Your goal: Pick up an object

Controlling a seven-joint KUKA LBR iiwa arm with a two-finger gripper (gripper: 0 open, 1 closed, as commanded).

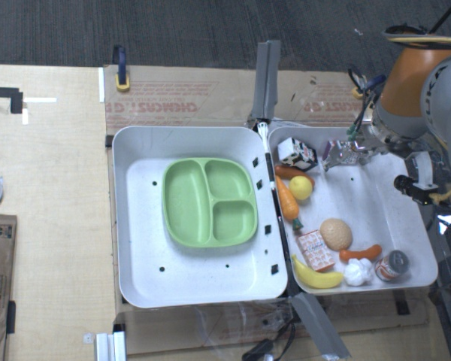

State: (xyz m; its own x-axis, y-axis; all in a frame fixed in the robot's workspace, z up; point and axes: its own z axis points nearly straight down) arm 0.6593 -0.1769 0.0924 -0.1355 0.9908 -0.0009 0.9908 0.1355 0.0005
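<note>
The right bin point(395, 201) holds several objects. A black-and-white toy point(296, 153) lies in its far left corner. Below it are a red-orange sausage shape point(289, 173), a yellow lemon point(301, 187) and an orange carrot point(286, 199). Toward the front lie a tan bread roll point(336, 234), a red-and-white packet point(315, 249), a banana point(316, 277), a small orange piece point(361, 253), a white lump point(356, 272) and a small can point(391, 265). My gripper point(344, 155) hangs over the bin's far edge, just right of the toy, with nothing visibly in it.
The left bin point(135, 224) carries a green divided plate point(210, 201). A grey post point(266, 81) stands behind the seam between the bins. The arm's orange band point(410, 81) and black cabling point(417, 186) overhang the right bin's right side.
</note>
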